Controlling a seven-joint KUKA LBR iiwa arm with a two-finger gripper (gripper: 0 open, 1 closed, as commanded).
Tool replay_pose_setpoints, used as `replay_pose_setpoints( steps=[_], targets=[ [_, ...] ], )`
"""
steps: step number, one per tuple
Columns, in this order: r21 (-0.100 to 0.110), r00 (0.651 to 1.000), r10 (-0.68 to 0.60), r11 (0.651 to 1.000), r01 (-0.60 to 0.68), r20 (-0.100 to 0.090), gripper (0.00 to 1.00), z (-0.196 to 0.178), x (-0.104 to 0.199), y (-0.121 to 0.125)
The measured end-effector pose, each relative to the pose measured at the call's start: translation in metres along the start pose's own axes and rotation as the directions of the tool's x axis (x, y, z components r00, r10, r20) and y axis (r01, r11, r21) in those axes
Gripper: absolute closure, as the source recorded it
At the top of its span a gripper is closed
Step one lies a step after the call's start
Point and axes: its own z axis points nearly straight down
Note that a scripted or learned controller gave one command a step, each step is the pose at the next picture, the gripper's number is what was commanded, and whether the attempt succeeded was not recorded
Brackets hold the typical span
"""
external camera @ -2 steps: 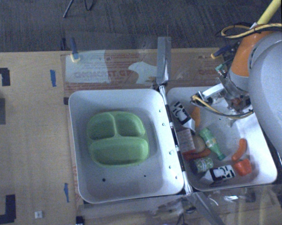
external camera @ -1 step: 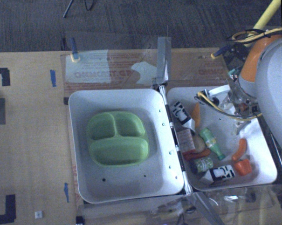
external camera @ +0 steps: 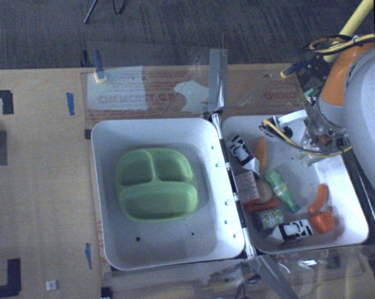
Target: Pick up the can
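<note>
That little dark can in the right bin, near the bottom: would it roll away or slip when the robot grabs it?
The can looks to be lying on its side, so a nudge would probably roll it. It is wedged against a red piece and a black-and-white carton, which may stop it. Its rounded, likely smooth wall might slip from the gripper.

bins: 2, white, side by side [external camera: 108, 180] [external camera: 355, 225]
green divided plate: 1 [external camera: 157, 184]
green bottle: 1 [external camera: 281, 190]
can: 1, dark, lying down [external camera: 269, 219]
black-and-white cartons: 2 [external camera: 241, 151] [external camera: 295, 231]
orange/red pieces: about 4, kinds unclear
arm: 1 [external camera: 358, 89]
</note>
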Motion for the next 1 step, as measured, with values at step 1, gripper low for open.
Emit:
replay_pose_setpoints(
  steps=[1],
  targets=[
    [-0.004, 1.000, -0.007, 1.000, 0.007, -0.004, 1.00, -0.2236, 0.0045, -0.0263]
  ],
)
